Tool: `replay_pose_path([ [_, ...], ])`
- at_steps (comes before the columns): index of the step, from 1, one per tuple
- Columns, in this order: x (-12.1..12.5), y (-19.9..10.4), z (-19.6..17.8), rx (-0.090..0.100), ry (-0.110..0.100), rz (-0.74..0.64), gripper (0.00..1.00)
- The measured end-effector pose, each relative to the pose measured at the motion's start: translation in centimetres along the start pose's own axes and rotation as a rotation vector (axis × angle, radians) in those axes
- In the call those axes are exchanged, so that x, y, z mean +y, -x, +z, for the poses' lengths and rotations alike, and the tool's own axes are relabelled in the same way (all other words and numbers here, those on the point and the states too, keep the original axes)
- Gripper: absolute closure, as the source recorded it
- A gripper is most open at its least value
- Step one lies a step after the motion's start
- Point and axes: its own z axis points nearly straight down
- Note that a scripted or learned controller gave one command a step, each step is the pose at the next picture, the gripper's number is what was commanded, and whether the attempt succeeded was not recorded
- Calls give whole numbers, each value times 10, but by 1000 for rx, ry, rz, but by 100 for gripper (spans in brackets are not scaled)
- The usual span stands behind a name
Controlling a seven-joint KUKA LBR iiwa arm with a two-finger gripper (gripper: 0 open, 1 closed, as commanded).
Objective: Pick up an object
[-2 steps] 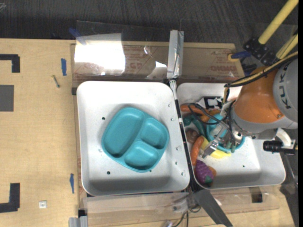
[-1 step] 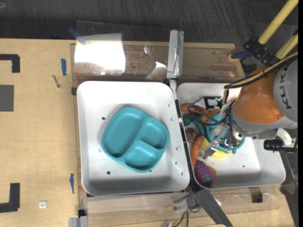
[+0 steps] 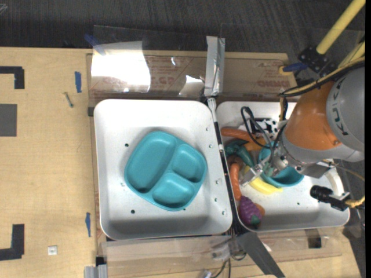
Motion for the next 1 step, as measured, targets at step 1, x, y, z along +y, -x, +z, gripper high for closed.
replay_pose_path([
  [1, -17, 0, -1, 1, -2, 41, 0],
])
